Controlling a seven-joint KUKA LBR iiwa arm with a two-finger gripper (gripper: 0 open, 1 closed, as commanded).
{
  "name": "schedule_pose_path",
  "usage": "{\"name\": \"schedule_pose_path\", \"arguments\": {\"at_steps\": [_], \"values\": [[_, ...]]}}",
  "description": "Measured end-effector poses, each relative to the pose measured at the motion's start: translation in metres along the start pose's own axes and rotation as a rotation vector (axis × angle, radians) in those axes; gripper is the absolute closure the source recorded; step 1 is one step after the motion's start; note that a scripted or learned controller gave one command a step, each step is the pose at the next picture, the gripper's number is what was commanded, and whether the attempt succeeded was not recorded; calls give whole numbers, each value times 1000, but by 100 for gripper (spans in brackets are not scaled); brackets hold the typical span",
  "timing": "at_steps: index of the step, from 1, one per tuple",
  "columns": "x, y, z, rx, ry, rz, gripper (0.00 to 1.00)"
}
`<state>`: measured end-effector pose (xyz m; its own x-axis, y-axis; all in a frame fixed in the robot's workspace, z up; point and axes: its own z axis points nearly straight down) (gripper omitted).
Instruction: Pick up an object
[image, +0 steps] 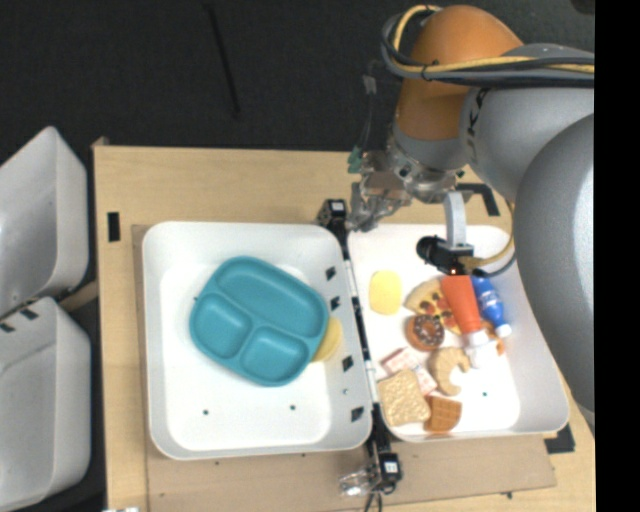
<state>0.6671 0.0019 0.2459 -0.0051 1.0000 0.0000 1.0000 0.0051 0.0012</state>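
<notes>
From my seat at the console, a good deal is masked. The arm (520, 90) bulks across the frame from one to four o'clock, its orange band at twelve-thirty, and the grey casing cuts off the right bin's (530, 395) far corner at three o'clock. The gripper (375, 195) hangs at about one o'clock from frame centre, over the top rim where the two bins meet; it is a dark, tangled cluster of metal and cable, and I cannot tell how far the claw is spread or whether anything sits in it. It seems to hover near the rim, but I cannot confirm contact.

The candidates for picking lie in the right bin, at four o'clock from centre: a pale yellow piece (385, 291), a chocolate doughnut (426, 331), an orange bottle (461, 305) with a blue-and-white bottle (487, 303) just beside it, a cracker (402, 396), an orange waffle-like piece (444, 413) and a tan curved piece (451, 369). They crowd and overlap, so several outlines are partly buried.

In the left bin (170, 400), a teal divided plate (258, 319) lies at nine o'clock, hiding most of a yellow disc (331, 340) at its right edge.

I can read no labels; the bottles' markings are too small.
</notes>
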Motion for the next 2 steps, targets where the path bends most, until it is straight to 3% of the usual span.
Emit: {"name": "schedule_pose_path", "arguments": {"at_steps": [2], "values": [[1,-14,14,5,-2,5,100]]}}
